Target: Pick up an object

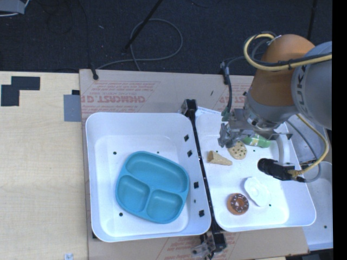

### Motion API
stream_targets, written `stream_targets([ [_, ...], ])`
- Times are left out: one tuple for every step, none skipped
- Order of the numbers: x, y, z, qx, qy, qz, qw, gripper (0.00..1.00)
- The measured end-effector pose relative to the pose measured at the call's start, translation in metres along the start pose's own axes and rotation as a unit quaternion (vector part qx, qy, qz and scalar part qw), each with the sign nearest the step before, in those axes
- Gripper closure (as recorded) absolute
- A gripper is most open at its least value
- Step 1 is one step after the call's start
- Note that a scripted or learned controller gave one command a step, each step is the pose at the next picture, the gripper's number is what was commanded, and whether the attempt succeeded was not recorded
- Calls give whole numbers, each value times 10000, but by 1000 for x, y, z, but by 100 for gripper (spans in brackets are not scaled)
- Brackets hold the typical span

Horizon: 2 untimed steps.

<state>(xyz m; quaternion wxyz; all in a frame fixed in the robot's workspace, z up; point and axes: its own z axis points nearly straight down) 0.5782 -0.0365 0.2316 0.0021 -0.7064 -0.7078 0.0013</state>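
Your cookie (237,151) lies in the right bin (303,213), touching the tool (229,139) poised right above it; you cannot tell how the tool is set. Beside it sit a cheese wedge (219,158), a donut (238,203) and a white piece (257,191). A blue divided plate (152,186) lies in the left bin (103,145).

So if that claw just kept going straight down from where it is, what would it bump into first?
Most likely the round cookie: the gripper hangs right above it in the right bin. The wedge-shaped piece lies just beside. Height is hard to judge from this slanted view.
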Motion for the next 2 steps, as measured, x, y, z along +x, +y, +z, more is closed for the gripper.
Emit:
stream_targets([
  [49, 1, 11, 3, 0, -5, 10000, 100],
  [103, -3, 12, -5, -2, -10, 10000, 100],
])
